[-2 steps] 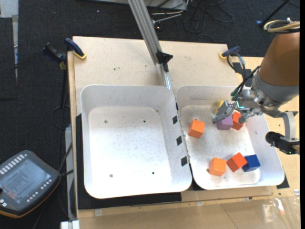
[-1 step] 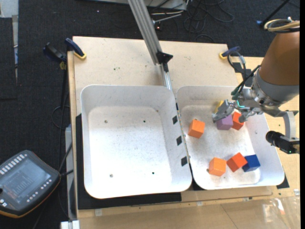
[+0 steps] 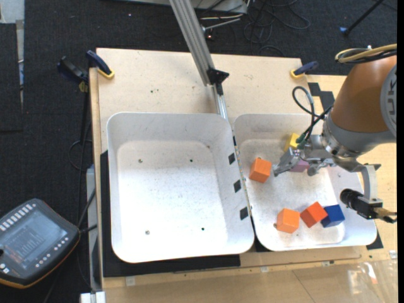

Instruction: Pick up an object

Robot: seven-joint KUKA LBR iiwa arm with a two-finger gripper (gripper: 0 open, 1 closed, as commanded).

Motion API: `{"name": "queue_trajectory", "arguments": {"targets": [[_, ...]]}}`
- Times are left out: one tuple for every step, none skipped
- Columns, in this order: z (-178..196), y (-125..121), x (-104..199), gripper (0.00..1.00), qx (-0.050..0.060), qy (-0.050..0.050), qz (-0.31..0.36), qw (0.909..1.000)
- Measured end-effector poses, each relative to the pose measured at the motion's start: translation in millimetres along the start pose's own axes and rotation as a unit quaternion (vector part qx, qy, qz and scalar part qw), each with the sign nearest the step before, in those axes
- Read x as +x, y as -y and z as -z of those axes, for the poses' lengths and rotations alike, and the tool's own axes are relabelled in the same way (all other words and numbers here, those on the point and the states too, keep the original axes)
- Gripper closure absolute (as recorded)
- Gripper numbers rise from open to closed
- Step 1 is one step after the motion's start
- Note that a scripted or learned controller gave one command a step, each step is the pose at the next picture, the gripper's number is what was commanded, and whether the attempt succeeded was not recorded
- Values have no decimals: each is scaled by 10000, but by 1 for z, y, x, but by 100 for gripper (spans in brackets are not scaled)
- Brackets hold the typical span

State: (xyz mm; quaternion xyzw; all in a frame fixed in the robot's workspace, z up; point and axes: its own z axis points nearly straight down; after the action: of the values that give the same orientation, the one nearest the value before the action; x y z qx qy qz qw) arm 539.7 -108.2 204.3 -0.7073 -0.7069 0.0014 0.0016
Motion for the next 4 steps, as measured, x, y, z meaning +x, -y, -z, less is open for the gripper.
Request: {"name": "queue_trajectory", "arguments": {"targets": [[-46, 0, -7, 0, 6, -1, -4, 10000], [-107, 2, 2, 0, 16, -9, -1, 10000], [-93, 0, 1, 100, -27, 2, -3, 10000], [-49, -4, 5, 100, -51, 8, 15, 10000]]}}
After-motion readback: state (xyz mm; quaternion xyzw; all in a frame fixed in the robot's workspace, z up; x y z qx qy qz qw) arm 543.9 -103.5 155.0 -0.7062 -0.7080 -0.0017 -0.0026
